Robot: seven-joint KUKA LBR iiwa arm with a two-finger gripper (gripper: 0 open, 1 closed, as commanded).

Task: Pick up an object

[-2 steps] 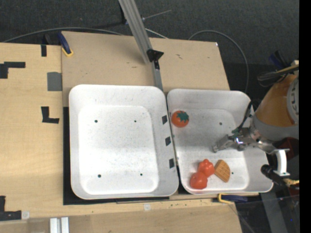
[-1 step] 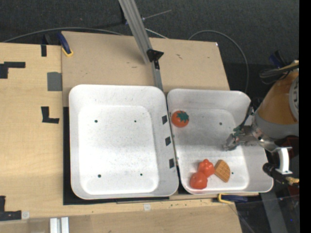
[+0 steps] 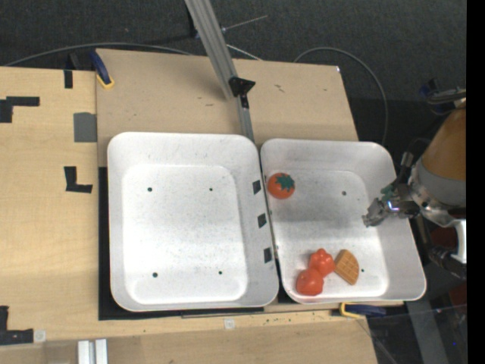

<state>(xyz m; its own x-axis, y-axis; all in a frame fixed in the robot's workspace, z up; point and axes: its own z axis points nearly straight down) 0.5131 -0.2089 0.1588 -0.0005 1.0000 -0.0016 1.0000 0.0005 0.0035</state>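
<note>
The gripper (image 3: 375, 215) hangs over the right side of the right bin (image 3: 379, 156), close to that bin's right wall. It is small and partly blurred, so I cannot tell how it is set, and nothing shows in it. The grey arm (image 3: 447, 165) with its orange part comes in from the right, behind the gripper. Closest to the gripper, down and a bit to the left of it, lies a small tan waffle-like toy (image 3: 347, 266) on the bin floor. Just left of that toy, touching or almost touching it, sits a red toy pepper (image 3: 314, 271) with a bumpy shape. Both rest near the front wall of the right bin, apart from the gripper. Farther away, to the left of the gripper and a little higher up in the view, sits a round orange-red toy tomato (image 3: 281, 186) with a green top. It is close to the bin's left wall, well apart from the other two toys. Farther left still is the left bin (image 3: 121, 150), side by side with the right one. Both bins sit on the brown counter (image 3: 167, 82). Far off, up and to the left of the gripper, a long grey metal bar (image 3: 212, 32) leans across the counter.
</note>
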